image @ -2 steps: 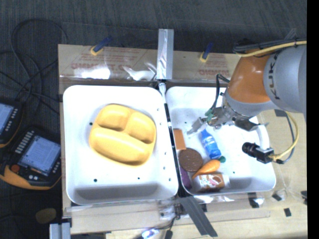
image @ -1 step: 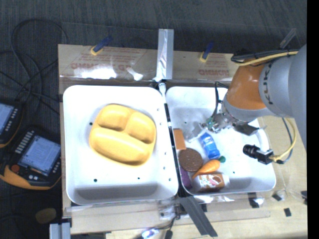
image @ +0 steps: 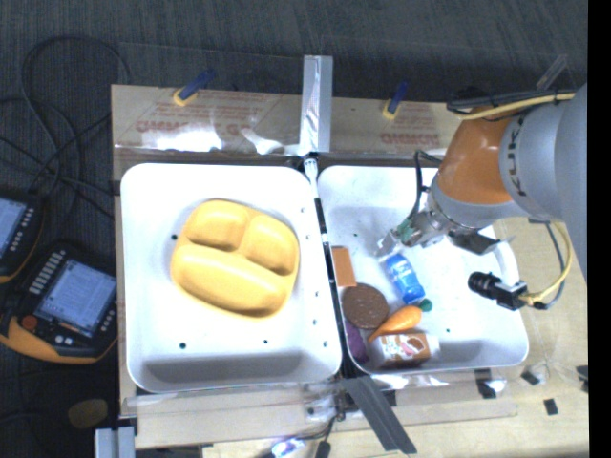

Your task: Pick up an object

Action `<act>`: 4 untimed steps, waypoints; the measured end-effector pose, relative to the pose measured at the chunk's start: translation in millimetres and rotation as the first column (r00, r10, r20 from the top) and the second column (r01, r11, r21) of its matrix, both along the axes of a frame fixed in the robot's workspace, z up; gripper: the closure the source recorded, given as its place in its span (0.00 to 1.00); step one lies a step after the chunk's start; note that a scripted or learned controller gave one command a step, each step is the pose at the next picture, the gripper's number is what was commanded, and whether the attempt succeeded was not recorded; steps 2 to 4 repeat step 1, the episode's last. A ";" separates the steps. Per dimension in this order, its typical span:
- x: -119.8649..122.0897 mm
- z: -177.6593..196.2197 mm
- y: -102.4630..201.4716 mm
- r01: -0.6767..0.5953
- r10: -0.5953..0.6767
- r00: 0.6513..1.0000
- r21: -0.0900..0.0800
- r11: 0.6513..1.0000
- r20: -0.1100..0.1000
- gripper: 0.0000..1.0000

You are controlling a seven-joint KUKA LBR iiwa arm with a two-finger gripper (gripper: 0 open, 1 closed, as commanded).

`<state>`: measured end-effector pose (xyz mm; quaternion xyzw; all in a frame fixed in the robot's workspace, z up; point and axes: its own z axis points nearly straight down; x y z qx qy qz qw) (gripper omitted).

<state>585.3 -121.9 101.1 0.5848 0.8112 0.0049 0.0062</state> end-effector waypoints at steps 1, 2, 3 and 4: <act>-9.6 81.9 78.4 0.090 -0.090 0.996 -0.001 0.996 -0.018 1.00; -9.6 81.9 78.4 0.090 -0.090 0.996 -0.001 0.996 -0.018 1.00; -9.6 81.9 78.4 0.090 -0.090 0.996 -0.001 0.996 -0.018 1.00; -9.6 81.9 78.4 0.090 -0.090 0.996 -0.001 0.996 -0.018 1.00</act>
